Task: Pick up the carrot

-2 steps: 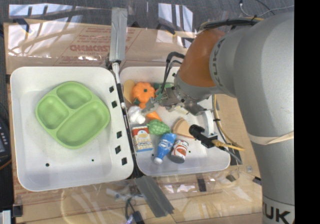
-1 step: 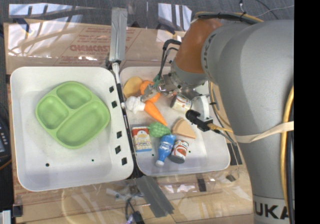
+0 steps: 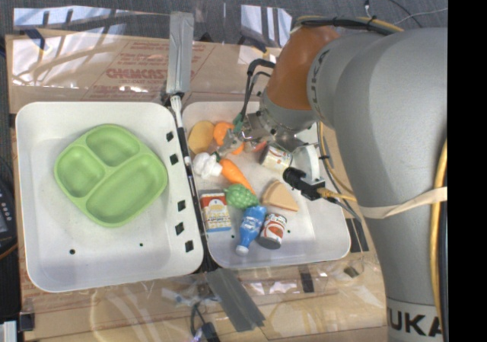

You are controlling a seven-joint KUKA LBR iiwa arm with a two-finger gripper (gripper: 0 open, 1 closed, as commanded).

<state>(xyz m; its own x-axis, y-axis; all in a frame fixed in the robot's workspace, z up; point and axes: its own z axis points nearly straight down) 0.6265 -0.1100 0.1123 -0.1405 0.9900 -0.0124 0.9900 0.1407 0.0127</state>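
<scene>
- Camera view: the gripper (image 3: 245, 135) is seen low in the right bin (image 3: 335, 238), at its back left part; whether anything is pinched cannot be told.
- The carrot (image 3: 235, 174) is found just in front of the gripper, lying slantwise between a white garlic bulb (image 3: 205, 165) and a green broccoli piece (image 3: 240, 196).
- It is judged a light, stiff, smooth plastic toy, likely slippery; its thick orange middle would best be taken across its width.
- Little room is left: an orange fruit (image 3: 221, 132), a cheese wedge (image 3: 281, 196) and a blue bottle (image 3: 249, 228) are crowded nearby.
- A green divided plate (image 3: 110, 174) is borne by the left bin (image 3: 46, 257).
</scene>
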